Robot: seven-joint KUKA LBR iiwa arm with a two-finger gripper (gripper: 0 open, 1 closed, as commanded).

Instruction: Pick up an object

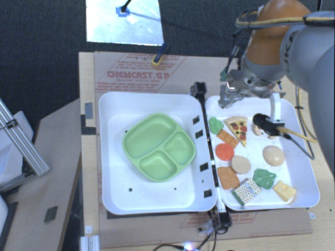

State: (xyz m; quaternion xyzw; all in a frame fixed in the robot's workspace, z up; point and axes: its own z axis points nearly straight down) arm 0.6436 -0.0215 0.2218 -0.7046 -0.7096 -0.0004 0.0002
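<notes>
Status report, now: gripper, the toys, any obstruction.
Gripper above right bin's far left corner, nothing seen between fingers. Toys unpicked; pizza slice nearest. Green tray in left bin.

Dark carpet (42, 41); pale wooden bench (57, 140); shiny floor panel (124, 14).

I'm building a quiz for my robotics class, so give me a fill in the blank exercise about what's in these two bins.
1. The green divided tray lies in the ____ bin.
2. The tray has ____ compartments.
3. The pizza slice lies in the ____ bin, among the other toy foods.
4. The gripper hangs over the right bin's ____ edge.

Missing words: left; three; right; far
</notes>
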